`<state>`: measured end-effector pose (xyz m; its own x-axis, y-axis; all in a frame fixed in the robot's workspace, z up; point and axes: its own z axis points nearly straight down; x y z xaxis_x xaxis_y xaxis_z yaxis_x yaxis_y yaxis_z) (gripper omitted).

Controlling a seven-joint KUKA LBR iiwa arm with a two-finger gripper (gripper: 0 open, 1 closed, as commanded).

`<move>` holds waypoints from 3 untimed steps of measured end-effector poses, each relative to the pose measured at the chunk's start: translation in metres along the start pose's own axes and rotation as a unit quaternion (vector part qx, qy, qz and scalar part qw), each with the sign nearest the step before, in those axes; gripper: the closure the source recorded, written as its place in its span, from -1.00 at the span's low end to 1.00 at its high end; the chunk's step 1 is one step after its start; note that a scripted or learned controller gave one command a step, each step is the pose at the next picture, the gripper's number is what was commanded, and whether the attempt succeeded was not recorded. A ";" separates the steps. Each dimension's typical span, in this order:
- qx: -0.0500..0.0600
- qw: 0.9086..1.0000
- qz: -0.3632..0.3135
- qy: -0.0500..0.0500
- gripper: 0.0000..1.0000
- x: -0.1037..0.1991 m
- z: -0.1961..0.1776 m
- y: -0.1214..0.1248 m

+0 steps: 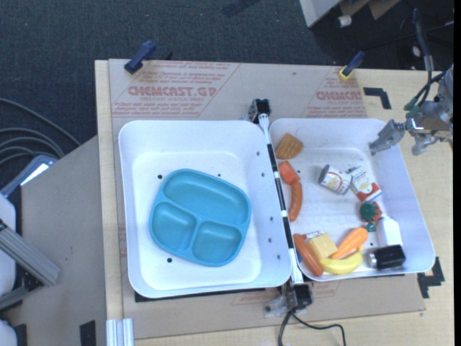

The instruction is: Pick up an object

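The right bin point(403, 179) holds the loose objects. A brown cracker point(289, 147) lies at the back left, with an orange sausage point(291, 189) along the left wall. A small can point(333, 179) and a red-and-white packet point(366, 186) sit in the middle. At the front lie a carrot point(349, 241), a banana point(338, 265), a yellow cheese wedge point(322, 244), a white bottle point(390, 229) and a black box point(389, 256). My gripper point(403, 140) hangs over the bin's far right rim, open, with nothing between its fingers.
The left bin point(137, 186) holds a blue divided plate point(200, 217). A black divider with clamps point(274, 186) runs between the bins. Blue point(140, 56) and yellow point(351, 65) clips hold the cardboard base at the back.
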<state>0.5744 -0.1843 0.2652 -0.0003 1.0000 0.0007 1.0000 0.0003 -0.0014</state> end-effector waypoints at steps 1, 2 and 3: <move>0.000 1.000 0.000 0.000 -1.00 0.038 0.170 -0.003; -0.001 1.000 0.001 0.000 1.00 0.037 0.159 -0.003; -0.001 1.000 0.001 0.000 -1.00 0.037 0.159 -0.003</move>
<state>0.5715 -0.1468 0.1060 0.0009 1.0000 0.0000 1.0000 -0.0009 0.0003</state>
